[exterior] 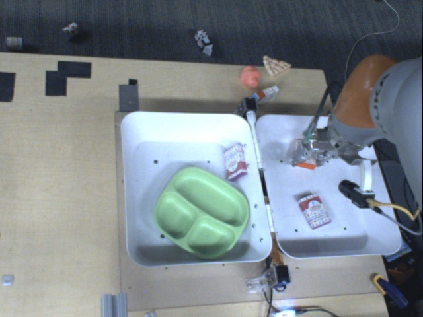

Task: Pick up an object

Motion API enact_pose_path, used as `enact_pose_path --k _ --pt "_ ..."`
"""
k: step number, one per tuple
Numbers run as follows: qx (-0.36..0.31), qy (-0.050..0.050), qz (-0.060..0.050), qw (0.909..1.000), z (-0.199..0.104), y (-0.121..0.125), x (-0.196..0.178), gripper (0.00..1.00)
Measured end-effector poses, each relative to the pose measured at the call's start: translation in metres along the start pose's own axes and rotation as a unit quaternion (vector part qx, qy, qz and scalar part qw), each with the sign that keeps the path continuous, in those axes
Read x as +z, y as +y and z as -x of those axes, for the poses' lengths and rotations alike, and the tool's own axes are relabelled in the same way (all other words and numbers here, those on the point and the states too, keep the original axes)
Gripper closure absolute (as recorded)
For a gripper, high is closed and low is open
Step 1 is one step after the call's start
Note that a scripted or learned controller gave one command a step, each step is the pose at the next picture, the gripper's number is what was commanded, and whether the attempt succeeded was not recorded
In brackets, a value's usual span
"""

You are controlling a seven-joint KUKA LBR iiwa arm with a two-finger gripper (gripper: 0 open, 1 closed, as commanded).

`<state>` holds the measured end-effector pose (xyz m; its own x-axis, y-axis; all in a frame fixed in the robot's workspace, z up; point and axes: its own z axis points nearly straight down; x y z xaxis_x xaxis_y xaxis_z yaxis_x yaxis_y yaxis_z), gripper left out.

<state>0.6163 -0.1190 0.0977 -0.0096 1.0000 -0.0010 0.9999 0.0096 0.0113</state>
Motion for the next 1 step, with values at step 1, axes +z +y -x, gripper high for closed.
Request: enact_pose_path --k 1 --pt "0.002 0.001 -0.003 1.0000 -0.0637 -0.0663 -0.0886 1.00"
